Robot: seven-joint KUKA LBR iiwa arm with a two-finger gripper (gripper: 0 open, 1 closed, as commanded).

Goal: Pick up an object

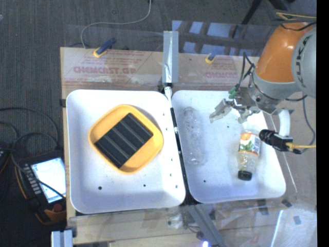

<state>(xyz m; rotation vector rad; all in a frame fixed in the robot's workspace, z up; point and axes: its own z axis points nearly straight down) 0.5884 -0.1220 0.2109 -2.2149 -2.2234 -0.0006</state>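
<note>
The gripper (232, 110) hangs over the right bin (205, 189) with its fingers apart, holding nothing. The small bottle (248, 155) lies just below it in the picture, its black cap pointing away.

You look down from one fixed camera above the bench (72, 68), at a slant. Both white bins (77, 189) lie fully within it.
</note>
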